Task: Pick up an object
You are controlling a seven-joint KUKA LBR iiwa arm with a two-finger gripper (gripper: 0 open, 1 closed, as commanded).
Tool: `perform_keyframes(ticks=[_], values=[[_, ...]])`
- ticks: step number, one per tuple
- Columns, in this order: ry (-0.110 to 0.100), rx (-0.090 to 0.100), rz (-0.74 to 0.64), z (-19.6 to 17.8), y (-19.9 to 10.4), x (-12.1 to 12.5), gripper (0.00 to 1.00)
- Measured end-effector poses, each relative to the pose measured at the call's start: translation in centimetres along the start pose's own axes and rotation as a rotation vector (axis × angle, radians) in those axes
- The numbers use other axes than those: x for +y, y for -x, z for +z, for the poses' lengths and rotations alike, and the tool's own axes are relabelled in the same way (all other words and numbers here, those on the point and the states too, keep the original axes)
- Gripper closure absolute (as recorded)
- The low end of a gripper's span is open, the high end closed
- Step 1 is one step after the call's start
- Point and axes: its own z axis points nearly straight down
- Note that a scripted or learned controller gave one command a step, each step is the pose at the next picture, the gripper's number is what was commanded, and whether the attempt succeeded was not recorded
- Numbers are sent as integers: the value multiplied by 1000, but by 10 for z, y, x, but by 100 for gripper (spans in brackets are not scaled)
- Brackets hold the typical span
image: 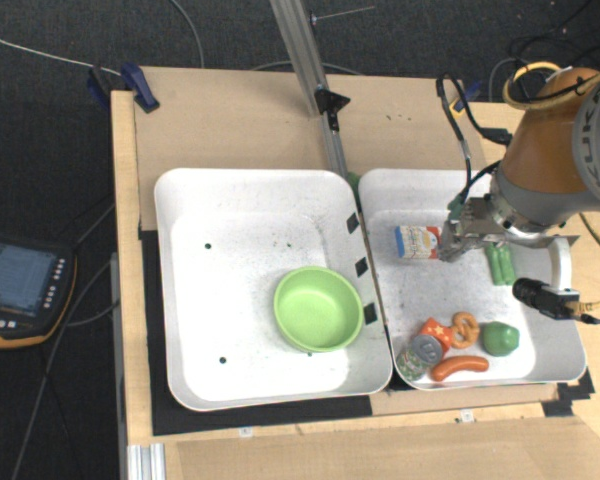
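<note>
End effector point(450, 243) sits low in the right bin point(540, 368), touching a small white carton point(416, 241); whether it grips is unclear. Green bowl point(318, 309) rests in the left bin point(195, 268).

The arm point(555, 163) is bulky, with an orange band above a grey wrist; black cables point(460, 128) trail along it.

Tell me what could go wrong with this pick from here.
The gripper sits beside the small carton, near its end, so a close might push it away. The green block lies just under the wrist and could get knocked. The pile at the bin's near edge is crowded, so it is harder to grasp cleanly.
</note>
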Motion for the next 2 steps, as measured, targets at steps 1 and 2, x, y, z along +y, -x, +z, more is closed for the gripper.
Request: perform_keyframes(ticks=[1, 2], values=[[1, 0, 0, -62, 3, 3, 100], [-3, 0, 1, -85, 3, 3, 100]])
